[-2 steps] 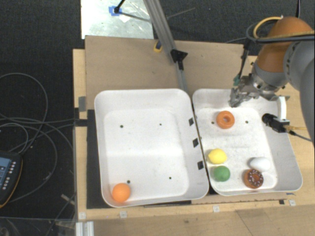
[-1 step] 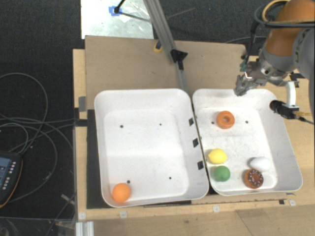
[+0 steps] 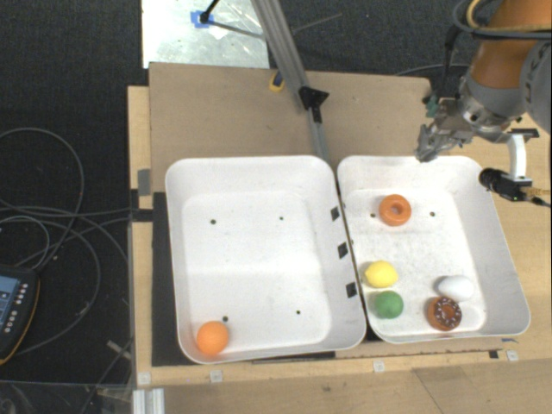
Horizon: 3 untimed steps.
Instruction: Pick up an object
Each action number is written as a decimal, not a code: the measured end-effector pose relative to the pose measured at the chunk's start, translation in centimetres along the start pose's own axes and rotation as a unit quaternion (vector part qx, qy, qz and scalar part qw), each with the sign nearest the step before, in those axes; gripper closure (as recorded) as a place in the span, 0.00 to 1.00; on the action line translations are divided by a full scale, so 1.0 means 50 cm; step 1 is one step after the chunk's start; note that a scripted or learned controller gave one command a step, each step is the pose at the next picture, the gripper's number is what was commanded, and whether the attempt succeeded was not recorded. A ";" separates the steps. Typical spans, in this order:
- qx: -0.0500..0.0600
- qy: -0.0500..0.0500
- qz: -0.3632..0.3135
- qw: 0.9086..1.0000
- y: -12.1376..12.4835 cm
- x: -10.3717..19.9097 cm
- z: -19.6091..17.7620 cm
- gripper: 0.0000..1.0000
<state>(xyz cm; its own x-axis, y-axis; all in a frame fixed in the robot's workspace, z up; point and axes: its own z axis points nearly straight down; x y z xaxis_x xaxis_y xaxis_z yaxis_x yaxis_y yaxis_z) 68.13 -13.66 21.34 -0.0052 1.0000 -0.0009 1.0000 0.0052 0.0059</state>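
Two white bins (image 3: 259, 175) hold an orange ball (image 3: 212, 337); an orange ring (image 3: 395, 210); a yellow ball (image 3: 380, 274); a green one (image 3: 387, 304); a white egg (image 3: 454, 286) — and a brown doughnut (image 3: 444, 314), pale-speckled.

The grey arm (image 3: 509, 59) enters at about two o'clock, its orange band uppermost at the frame's top edge. The wrist angles down toward eight o'clock, ending in the gripper (image 3: 429, 151), whose tip points down and left, hanging free with nothing visibly held.
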 end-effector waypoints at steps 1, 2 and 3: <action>0.002 0.001 -0.002 1.000 -0.009 0.103 0.013 1.00; 0.001 0.002 -0.003 1.000 -0.003 0.209 -0.014 1.00; 0.003 0.002 -0.003 1.000 -0.022 0.325 -0.003 1.00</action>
<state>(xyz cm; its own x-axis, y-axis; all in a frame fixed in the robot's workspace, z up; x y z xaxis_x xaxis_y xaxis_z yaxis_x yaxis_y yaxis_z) 66.93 2.59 21.47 -0.0109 0.9999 0.0027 0.9999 0.0109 0.0001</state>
